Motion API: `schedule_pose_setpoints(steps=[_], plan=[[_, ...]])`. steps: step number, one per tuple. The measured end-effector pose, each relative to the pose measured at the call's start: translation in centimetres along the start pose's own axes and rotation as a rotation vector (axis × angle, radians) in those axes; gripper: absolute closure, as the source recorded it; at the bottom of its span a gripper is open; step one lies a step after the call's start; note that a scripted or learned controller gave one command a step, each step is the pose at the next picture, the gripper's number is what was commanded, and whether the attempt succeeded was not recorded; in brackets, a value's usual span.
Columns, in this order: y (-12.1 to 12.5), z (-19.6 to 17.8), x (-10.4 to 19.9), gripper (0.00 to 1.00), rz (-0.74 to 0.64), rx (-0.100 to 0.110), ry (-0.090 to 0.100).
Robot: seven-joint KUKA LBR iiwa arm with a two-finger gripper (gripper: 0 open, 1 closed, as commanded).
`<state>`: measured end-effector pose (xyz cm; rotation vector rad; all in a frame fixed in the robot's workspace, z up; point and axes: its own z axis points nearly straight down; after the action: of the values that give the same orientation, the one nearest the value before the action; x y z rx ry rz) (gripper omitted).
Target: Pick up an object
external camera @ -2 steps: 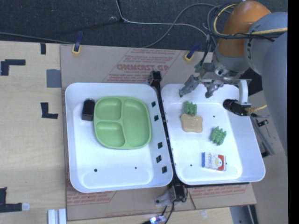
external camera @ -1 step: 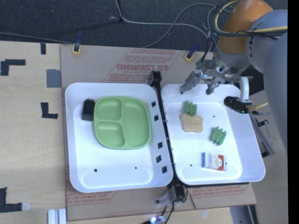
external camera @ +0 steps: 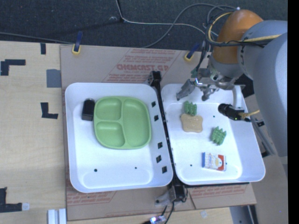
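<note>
So the gripper (external camera: pixel 196 91) is hanging over the top edge of the right bin (external camera: pixel 243 171), fingers spread apart with nothing between them. One fingertip points down-left, the other sits a bit to the right, and the gap between them is open toward the bin floor. The closest thing to grab is a small green toy (external camera: pixel 189 108), just below the gripper toward the near side of the bin, more under the left finger than centred in the gap. It's touching or nearly touching a tan cookie-shaped piece (external camera: pixel 192 122) right under it, so those two are kind of a cluster. My guess is the arm needs a short drop and a tiny shift toward the front of the bench to straddle the green one; its long axis looks roughly up-down in the view, but it's too small to be sure. Further off there's a second green toy (external camera: pixel 218 135) and a little blue and white box (external camera: pixel 214 161), both well apart from the gripper. The left bin (external camera: pixel 74 171) holds a green divided plate (external camera: pixel 122 122) with a small black object (external camera: pixel 88 109) beside it. Both bins sit on a cardboard sheet (external camera: pixel 135 64) over a wooden bench, cables trailing at the back.
</note>
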<state>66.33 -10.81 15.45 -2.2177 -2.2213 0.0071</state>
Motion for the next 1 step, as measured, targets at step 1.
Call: schedule_pose_setpoints(steps=[1], plan=[[-0.43, 4.48, -0.19, 0.0, 0.0, 0.001, 0.0]])
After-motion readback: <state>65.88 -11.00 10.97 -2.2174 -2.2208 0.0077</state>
